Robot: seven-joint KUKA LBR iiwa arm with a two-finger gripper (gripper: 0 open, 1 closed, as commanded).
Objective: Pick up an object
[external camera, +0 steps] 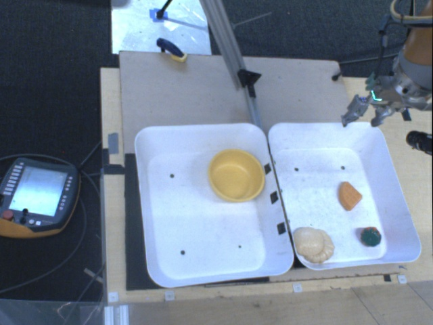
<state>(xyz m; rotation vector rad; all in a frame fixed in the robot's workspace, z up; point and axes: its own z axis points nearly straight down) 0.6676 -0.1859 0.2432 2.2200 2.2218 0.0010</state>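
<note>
The worktop (298,87) carries two white bins side by side. The left bin (169,249) holds a yellow bowl (236,175) (mouth up, toward its far right part) with bare floor to its left and near side. The right bin (318,161) holds a cream bun-like piece (313,244) at its near left corner, an orange wedge (349,196) with its long axis running far-to-near, and a small dark green ball (370,236) near right. The claw (367,112) hangs released over the far right rim, grasping nothing.

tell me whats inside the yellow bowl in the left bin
The yellow bowl in the left bin shows only its own yellow floor; nothing lies inside. The bin floor under it is covered.
</note>
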